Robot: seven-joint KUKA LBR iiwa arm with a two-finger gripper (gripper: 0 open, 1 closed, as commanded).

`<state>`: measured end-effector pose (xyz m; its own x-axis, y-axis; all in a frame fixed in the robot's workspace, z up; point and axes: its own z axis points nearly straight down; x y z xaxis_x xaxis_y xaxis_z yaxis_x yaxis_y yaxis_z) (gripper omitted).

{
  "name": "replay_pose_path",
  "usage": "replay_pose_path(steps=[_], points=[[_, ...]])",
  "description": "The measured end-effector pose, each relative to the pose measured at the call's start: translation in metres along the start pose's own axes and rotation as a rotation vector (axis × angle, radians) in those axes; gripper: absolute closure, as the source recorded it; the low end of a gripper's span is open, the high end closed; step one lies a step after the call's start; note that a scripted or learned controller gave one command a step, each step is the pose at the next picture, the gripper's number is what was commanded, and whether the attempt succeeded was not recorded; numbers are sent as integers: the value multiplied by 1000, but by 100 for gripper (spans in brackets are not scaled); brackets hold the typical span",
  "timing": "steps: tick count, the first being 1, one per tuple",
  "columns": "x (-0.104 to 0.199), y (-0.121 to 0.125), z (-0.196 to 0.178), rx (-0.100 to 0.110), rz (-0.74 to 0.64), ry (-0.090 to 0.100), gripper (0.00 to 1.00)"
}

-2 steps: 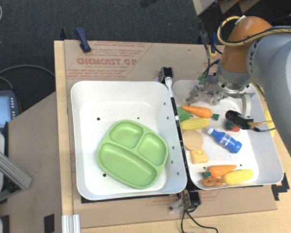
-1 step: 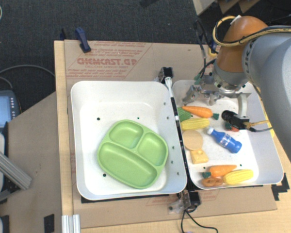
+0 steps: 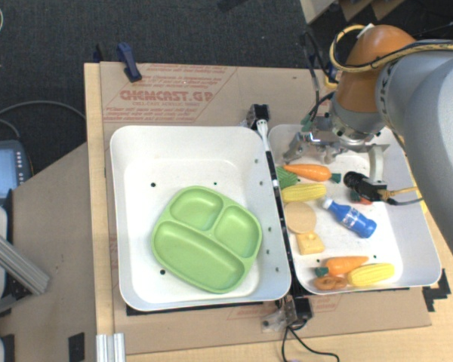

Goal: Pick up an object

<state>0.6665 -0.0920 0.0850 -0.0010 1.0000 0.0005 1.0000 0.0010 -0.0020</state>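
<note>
Arm: grey, orange-banded, reaching over the far end of the right bin (image 3: 430,266).
Gripper (image 3: 322,143): low over the bin's far end, just above the carrot (image 3: 307,172); whether its fingers are open or closed cannot be told.
Carrot: orange, lying crosswise near the bin's left wall.
Corn cob (image 3: 303,193): yellow, just nearer than the carrot.
Blue bottle (image 3: 352,218): right of the corn, tilted.
Tan disc (image 3: 301,218) and cheese wedge (image 3: 311,243): nearer than the corn.
Second carrot (image 3: 346,264) and second corn cob (image 3: 371,274): near end of the bin.
Left bin (image 3: 128,164): holds a green divided plate (image 3: 206,237).
</note>
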Motion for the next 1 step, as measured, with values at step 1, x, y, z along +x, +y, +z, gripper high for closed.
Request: replay_pose_path(steps=[1], points=[[0,0,0,0,1,0,0]])
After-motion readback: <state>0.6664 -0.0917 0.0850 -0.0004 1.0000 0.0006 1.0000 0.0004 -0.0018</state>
